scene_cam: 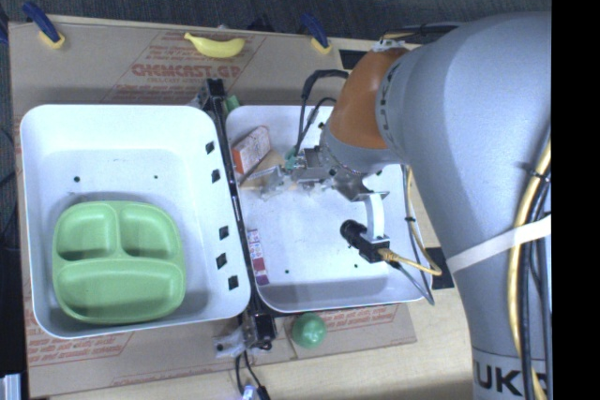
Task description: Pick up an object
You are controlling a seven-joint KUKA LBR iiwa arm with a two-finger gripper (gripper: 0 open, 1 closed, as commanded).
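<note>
We find the gripper point(302, 171) low in the right bin point(300, 253), near its upper left part. We cannot tell whether it is open or closed (the wrist and grey arm point(469, 136) overhang it), and nothing can be confirmed in its grasp. An orange-brown box point(251, 148) lies in the same bin, against the wall by the divider and just left of the gripper. Below the box is a pale, glassy item point(268, 183), too blurred to identify. We cannot tell whether it touches the gripper. The arm hides the bin's right side. The left bin point(112, 122) holds a green divided plate point(117, 262) in its lower left. Outside the bins, a green ball point(307, 330) sits on the cardboard point(141, 70) at the bottom.
</note>
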